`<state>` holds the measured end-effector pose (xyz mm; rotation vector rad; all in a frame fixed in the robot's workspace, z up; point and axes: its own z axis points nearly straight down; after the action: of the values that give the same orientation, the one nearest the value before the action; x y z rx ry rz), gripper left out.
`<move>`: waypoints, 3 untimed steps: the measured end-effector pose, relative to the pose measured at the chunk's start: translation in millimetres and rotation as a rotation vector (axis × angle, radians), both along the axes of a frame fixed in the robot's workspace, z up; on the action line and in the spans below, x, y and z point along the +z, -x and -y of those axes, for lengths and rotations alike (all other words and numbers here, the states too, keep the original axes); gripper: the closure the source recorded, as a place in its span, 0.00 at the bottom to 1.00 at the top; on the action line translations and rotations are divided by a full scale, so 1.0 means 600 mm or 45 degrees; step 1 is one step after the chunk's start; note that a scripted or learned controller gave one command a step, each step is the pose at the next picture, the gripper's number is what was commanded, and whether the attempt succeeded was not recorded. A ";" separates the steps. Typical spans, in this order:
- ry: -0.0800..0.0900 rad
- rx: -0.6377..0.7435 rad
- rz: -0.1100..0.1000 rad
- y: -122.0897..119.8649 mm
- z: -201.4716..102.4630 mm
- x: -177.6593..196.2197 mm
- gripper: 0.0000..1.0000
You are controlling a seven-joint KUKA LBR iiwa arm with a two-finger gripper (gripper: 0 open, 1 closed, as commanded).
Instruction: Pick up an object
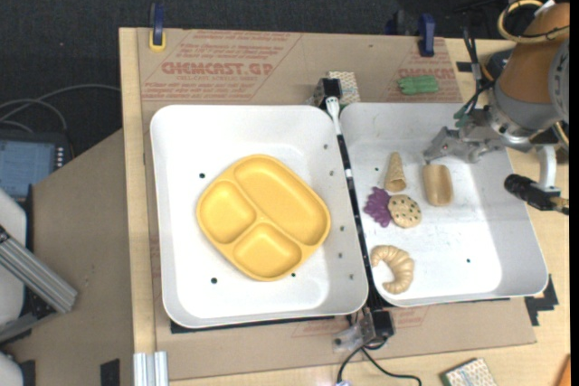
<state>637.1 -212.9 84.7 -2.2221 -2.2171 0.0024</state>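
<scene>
The gripper (pixel 450 146) sits low in the right bin (pixel 507 271), just above the little bread loaf (pixel 439 183), but honestly I can't tell how it's set from this angle. The loaf lies near the bin's middle, beside the cone (pixel 395 172) and cookie (pixel 404 211). It looks like light, stiff toy plastic, probably a bit slick, so I'd pinch it across the narrow sides.
</scene>
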 end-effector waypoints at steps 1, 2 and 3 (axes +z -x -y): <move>-0.012 0.006 0.004 0.086 0.010 0.002 0.00; -0.007 0.010 -0.007 0.181 -0.161 -0.001 0.00; 0.001 0.002 0.004 0.176 -0.151 0.016 1.00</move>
<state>531.4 -122.4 94.3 -2.2224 -2.2208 -0.0003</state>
